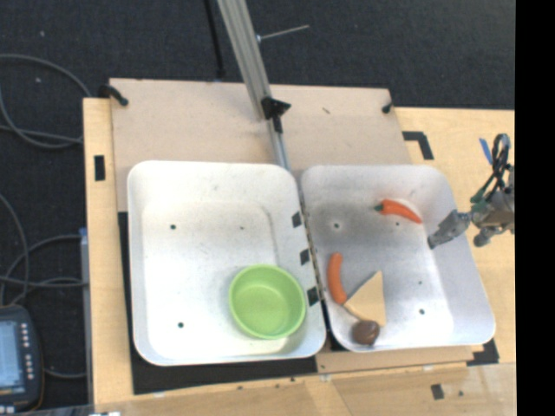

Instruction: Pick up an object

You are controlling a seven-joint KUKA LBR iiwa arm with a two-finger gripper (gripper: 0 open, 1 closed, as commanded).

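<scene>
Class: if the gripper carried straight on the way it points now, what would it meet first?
Probably the orange carrot in the right bin, up-left of the gripper; depth is unclear, so it might pass above it.

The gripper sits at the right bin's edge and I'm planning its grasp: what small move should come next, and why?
Probably a short move left and inward, toward the orange piece. The gripper is at the right bin's right rim with nothing seen between its fingers, and that piece lies nearest and apart from the rest. The sausage, wedge and brown lump crowd the bin's lower left.
</scene>
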